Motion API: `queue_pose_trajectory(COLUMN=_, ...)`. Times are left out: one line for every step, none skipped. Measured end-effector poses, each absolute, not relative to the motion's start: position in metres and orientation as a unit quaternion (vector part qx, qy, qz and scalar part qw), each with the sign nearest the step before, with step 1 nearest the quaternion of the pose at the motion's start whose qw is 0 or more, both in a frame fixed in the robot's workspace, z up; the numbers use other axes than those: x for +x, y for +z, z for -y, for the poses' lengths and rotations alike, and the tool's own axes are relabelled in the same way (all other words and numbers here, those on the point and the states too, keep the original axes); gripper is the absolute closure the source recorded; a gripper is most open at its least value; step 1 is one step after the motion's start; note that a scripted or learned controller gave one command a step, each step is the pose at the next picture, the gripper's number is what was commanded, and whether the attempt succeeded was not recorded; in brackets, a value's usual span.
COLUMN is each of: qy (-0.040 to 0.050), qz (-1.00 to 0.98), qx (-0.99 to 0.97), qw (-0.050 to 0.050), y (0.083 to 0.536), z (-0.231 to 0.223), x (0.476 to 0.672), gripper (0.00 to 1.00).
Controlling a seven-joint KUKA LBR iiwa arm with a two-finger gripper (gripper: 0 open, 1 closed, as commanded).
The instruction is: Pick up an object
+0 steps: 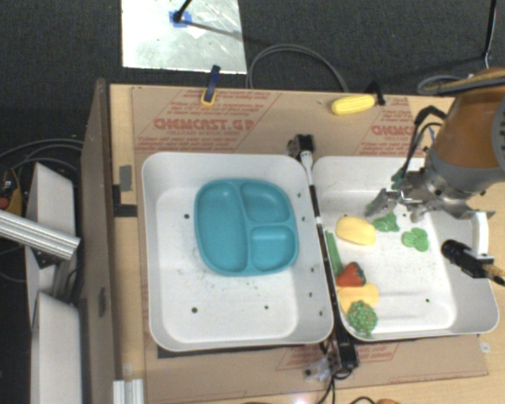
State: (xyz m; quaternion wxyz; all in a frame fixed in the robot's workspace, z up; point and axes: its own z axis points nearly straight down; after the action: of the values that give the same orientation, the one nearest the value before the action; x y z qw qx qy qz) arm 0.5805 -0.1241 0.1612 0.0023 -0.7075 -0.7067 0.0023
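Note:
My gripper (pixel 397 212) hangs low over the back of the right bin (pixel 467 314), open, with nothing between its fingers. A small green piece (pixel 385 223) lies just under its left finger, and a second green piece (pixel 416 240) lies just in front of the right finger. A yellow lemon-like piece (pixel 356 231) rests to the left of the gripper. Near the bin's front left corner sit a red piece (pixel 351 273), a yellow piece (pixel 358 295) and a green broccoli-like piece (pixel 362 317). A long green piece (pixel 332 251) lies along the left wall.
The left bin (pixel 164 310) holds a teal divided plate (pixel 245 226). A yellow item (pixel 352 103) lies on the board behind the bins. The arm comes in from the right above the right bin's back corner.

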Motion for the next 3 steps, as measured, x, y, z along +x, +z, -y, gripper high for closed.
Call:
queue_pose_trajectory(qy=0.0003, qz=0.707, qx=-0.707, qw=0.0, y=0.088, z=0.159, x=0.594, gripper=0.0)
queue_pose_trajectory(qy=-0.0009, qz=0.707, qx=-0.707, qw=-0.002, y=0.085, z=0.19, x=0.615, gripper=0.0)
queue_pose_trajectory(qy=-0.0001, qz=0.709, qx=-0.705, qw=0.0, y=0.084, z=0.15, x=0.597, gripper=0.0)
